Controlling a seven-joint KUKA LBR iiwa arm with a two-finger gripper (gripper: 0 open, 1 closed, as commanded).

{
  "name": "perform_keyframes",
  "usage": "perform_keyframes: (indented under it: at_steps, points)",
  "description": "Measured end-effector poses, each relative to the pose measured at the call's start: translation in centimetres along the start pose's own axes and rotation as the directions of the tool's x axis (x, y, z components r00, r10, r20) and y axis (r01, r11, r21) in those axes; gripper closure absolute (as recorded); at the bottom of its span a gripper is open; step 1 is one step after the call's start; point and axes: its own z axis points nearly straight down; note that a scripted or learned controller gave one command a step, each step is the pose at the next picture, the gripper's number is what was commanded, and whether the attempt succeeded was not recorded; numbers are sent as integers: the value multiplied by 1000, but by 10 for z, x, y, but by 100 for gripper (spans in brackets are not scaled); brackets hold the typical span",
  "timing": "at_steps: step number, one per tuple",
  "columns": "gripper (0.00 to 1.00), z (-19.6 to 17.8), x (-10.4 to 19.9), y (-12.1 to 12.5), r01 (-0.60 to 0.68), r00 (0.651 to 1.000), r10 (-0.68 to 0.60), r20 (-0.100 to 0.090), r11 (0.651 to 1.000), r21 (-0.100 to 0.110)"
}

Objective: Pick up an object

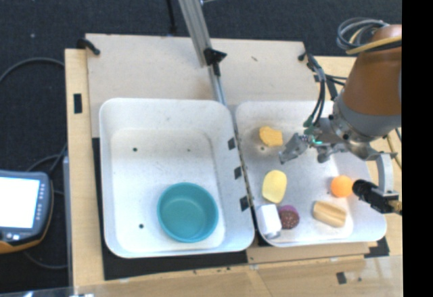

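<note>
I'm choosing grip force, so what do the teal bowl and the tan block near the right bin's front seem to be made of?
The round teal bowl looks like smooth, matte plastic: even colour, thin rim, no glare. The tan rectangular block looks like unfinished wood, pale and dull with a darker end face, though foam can't be ruled out at this sharpness.

left bin (122,126): holds a bowl (188,212) near its front right corner.
right bin (352,231): just beside the left bin, to its right.
rear of right bin: a block (271,136).
middle: an oval piece (274,185), in front of the block.
front left corner: a small box (270,219) touching a round piece (289,216).
front right: a ball (342,185), a loaf-shaped piece (329,213) in front of it.
gripper (295,149): over the right bin, right of the block.
</note>
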Motion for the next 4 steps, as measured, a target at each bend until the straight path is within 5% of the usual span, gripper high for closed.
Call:
perform_keyframes:
  at_steps: [3, 4]
  points:
    - [0, 151, -1, 1, -3, 1000, 2, 2, 1000, 3]
    - [100, 138, -2, 3, -8, 1000, 8, 0, 1000, -2]
